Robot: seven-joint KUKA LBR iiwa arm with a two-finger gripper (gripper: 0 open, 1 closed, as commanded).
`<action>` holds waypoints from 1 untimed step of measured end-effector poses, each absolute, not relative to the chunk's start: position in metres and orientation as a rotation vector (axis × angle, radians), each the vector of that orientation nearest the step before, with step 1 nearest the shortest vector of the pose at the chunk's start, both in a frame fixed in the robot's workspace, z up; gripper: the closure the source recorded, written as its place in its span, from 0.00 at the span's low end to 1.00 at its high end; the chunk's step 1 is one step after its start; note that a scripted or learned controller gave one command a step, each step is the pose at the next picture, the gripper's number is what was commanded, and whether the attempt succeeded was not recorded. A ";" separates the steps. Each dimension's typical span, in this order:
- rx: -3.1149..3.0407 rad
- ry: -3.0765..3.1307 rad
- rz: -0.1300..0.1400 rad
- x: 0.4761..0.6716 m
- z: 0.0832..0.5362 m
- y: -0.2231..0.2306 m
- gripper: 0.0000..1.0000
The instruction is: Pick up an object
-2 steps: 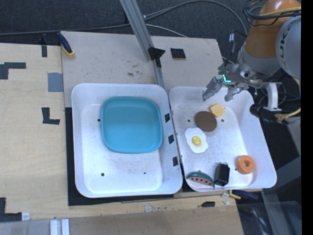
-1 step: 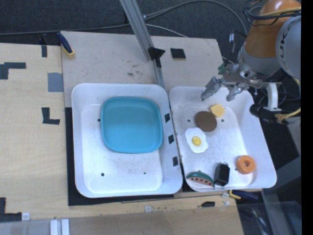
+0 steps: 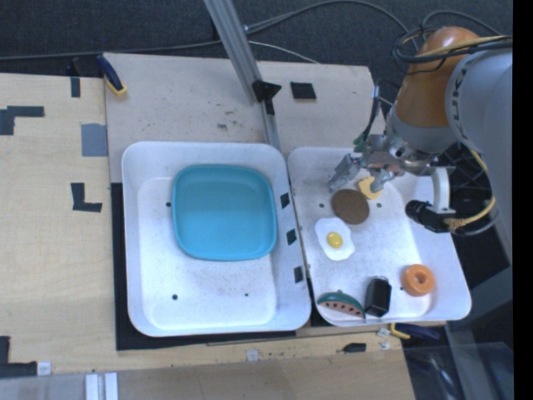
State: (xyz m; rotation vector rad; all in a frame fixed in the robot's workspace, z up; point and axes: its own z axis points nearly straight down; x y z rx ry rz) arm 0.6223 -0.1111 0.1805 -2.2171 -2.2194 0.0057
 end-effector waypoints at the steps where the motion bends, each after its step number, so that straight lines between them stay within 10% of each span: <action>1: -2.217 -2.219 0.006 0.618 0.119 -0.105 0.00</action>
